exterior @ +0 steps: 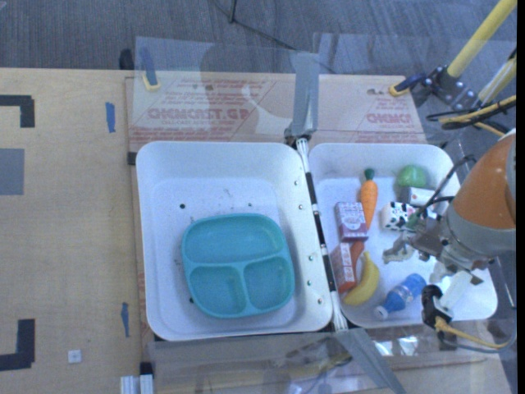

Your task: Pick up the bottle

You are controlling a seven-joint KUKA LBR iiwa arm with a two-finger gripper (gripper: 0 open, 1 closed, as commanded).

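Jaws [408,247] state: cannot tell, hovering over right bin [328,164]. Bottle [400,296], blue, lying at bin's near edge just below jaws, beside banana [366,282]. Farther: carton [351,220], carrot [368,199]. Left bin [160,167] holds teal tray [237,264].

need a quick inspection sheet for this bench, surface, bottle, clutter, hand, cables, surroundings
surface: wooden bench bearing a left bin and a right bin, both white, side by side.
job's things: blue bottle lying on its side near the front of the right bin, cap toward the banana.
clutter: teal divided plate in the left bin; carrot, red carton, green ball and a black-and-white toy in the right bin.
hand: hand above the right bin, just behind the bottle; finger state unclear.
cables: black cable on the floor; yellow cables at the upper right.
surroundings: grey carpet; blue tape marks on the bench.
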